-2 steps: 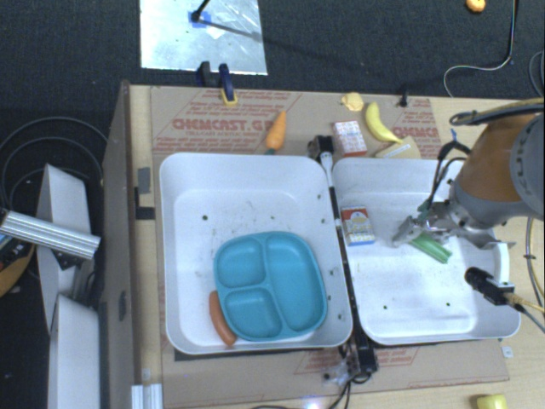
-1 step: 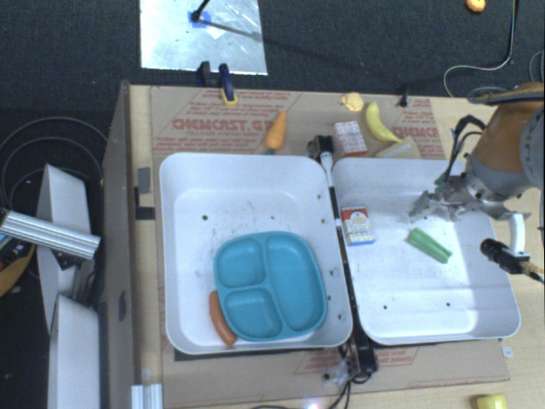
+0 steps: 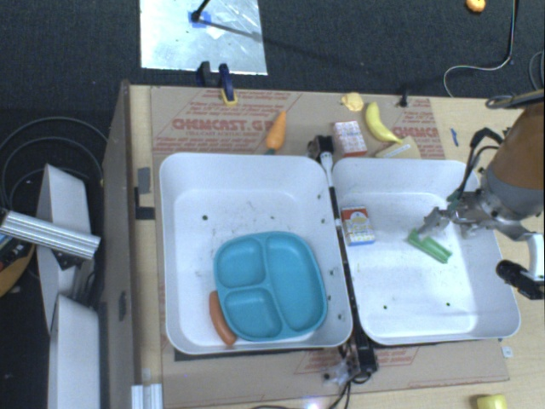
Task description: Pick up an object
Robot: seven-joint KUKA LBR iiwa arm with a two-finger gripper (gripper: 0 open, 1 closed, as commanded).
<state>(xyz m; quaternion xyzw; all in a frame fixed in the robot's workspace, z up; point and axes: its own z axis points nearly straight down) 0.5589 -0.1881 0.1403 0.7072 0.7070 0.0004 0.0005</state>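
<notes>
Gripper (image 3: 437, 221) poised over green block (image 3: 429, 247) near right edge of right bin (image 3: 477, 313), presumably for pickup; finger state cannot be told.

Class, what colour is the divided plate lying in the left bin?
Light blue: the divided plate in the left bin shows clearly in the camera view.

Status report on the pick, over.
Gripper low in right bin, at green block; grasp unconfirmed. Small carton by the divider, clear of it. Nothing blocking.
</notes>
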